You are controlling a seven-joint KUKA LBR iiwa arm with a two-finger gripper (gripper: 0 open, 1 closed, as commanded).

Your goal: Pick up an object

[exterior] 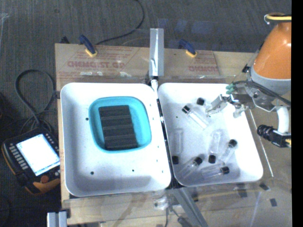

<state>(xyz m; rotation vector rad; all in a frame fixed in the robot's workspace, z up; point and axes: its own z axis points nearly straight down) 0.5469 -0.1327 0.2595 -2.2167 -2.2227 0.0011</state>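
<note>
Several clear black-capped vials (208,162) lie scattered in the right bin (251,171), above whose far edge the gripper (218,104) hangs, grip impossible to tell.

My arm (274,51) enters from the right side of the scene. Its biggest visible part is a rounded orange shell, smooth and a little shiny, with a thin yellow ring at its far top. Under the orange there is a pale grey band. From there goes a grey metal bracket with dark edges, and thin cables, one of them greenish, run along it. My gripper (218,104) is slim, made of light silver metal. On the near right side I have a white curved piece with a black fitting.
</note>
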